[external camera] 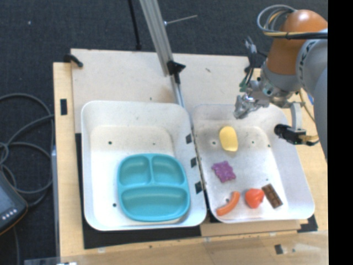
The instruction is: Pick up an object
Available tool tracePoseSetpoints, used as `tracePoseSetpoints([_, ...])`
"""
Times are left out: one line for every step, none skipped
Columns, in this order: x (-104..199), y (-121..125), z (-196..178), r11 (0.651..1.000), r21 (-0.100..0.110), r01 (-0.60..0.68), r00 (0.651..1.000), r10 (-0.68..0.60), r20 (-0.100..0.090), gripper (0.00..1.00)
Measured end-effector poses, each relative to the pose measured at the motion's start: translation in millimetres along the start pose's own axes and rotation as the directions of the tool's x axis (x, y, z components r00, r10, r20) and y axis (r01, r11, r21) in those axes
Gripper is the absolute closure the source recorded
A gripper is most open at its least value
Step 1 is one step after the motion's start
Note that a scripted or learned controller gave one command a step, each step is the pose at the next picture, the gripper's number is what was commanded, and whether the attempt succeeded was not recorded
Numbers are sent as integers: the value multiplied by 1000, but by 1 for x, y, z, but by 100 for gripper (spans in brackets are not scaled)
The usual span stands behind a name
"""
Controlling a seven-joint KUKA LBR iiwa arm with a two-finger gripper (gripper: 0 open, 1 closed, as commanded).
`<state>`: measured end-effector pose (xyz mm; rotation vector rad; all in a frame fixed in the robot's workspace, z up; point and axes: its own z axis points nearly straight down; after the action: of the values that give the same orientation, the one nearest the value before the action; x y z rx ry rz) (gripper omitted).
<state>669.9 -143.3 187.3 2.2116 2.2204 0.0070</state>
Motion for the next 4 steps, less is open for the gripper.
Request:
tracePoseSetpoints([1,-8,-52,1000,2,0,1000,0,-1,100])
tracePoseSetpoints([-1,-6,-107,1000,0,1,1000,-1,0,100])
tracePoseSetpoints([60,-12,-96,1000,9,3,1000,-3,-3,100])
tracePoseSetpoints([106,-21,-97,1000,8,2,1000,-2,-3,100])
